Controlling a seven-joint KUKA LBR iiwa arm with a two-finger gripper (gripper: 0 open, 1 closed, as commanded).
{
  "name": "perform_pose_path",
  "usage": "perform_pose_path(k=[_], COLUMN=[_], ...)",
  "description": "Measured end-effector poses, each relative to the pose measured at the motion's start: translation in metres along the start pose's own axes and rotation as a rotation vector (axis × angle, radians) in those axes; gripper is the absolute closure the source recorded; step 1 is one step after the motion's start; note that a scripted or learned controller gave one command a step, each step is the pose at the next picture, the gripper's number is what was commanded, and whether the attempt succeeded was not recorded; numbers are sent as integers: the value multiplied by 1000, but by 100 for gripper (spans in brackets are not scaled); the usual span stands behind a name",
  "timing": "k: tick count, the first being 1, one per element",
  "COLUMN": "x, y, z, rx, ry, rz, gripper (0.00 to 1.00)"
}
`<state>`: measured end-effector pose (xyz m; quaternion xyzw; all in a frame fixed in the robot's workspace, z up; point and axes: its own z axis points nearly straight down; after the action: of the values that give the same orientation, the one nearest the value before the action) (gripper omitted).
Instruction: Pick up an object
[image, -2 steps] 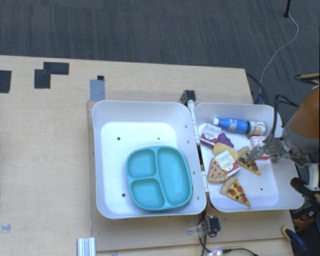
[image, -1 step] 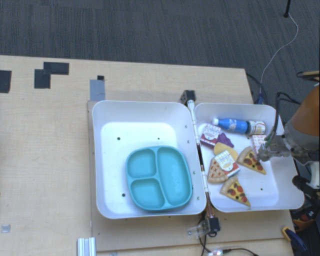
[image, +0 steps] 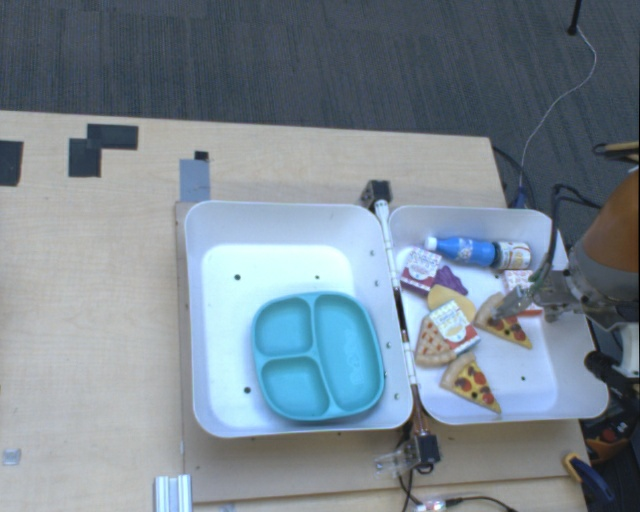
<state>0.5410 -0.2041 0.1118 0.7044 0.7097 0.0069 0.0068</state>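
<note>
Presently gripper (image: 516, 300) sits low in right bin (image: 570, 400) — touching pizza slice (image: 503, 326); whether jaws are parted or clamped — indeterminate. Left bin (image: 215, 300) holds blue tray (image: 317, 354).

Looks like a robotics lab/test cell, not a home: pale wooden bench (image: 90, 330) w/ black tape marks at its left edge, two shallow white plastic bins (image: 215, 300) fixed side by side, loose cables near front edge, grey carpet floor (image: 300, 60) behind.
</note>
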Motion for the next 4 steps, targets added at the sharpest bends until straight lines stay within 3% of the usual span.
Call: perform_pose_path(k=[1, 2, 3, 4], x=[1, 1, 1, 1], y=[2, 2, 3, 3], z=[-11, -11, -21, -21], rx=[-3, -3, -7, -6], ry=[0, 0, 0, 0], rz=[-3, -2, -5, -5], gripper=[100, 0, 100, 0])
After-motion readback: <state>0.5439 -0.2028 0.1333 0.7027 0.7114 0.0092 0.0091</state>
